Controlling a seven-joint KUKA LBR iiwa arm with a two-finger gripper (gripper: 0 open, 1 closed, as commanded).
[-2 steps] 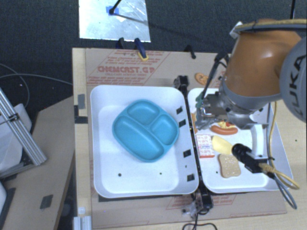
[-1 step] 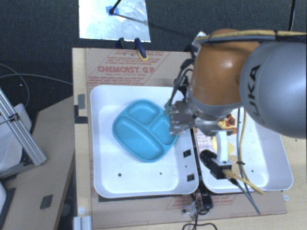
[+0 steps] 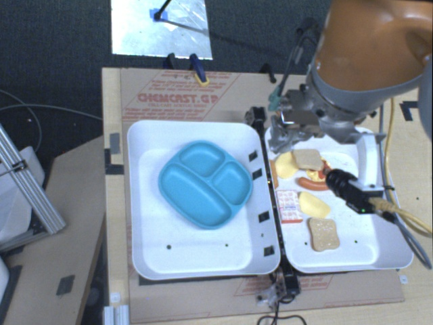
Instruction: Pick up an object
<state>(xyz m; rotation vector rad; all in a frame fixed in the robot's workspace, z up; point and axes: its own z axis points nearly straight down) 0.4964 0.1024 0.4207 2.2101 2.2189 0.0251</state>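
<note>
Toy food pieces are the pick candidates, all in the right bin (image 3: 389, 252), bunched toward its left wall. From far end to near: a yellow piece (image 3: 285, 166) at the divider, a toast slice (image 3: 308, 158) beside it, a sausage (image 3: 312, 180) just in front, a red-and-white printed card or packet (image 3: 289, 206) against the left wall, a yellow wedge (image 3: 314, 205) right of it, and a second bread slice (image 3: 323, 233) nearest the front edge.

Left bin (image 3: 145, 249) carries a blue divided plate (image 3: 205, 183) at its centre, tilted relative to the bin walls.

Gripper (image 3: 287, 131) sits over the far-left corner of the right bin, above the yellow piece and toast. Wrist hardware blocks the tips, so open or closed I cannot tell. Nothing visibly held.

Handling, my read: the pieces look like light, rigid moulded plastic with smooth skins, so slippery and prone to skating when nudged.
- Bread slices: flat and low, so grip across the narrow width at the edges.
- Sausage: pinch across the short axis at mid-length.
- Card: too flat for a two-finger pinch, skip.

Near bread slice sits apart from the others, making it the cleanest approach. The far cluster is crowded, so there is a risk of catching two.
</note>
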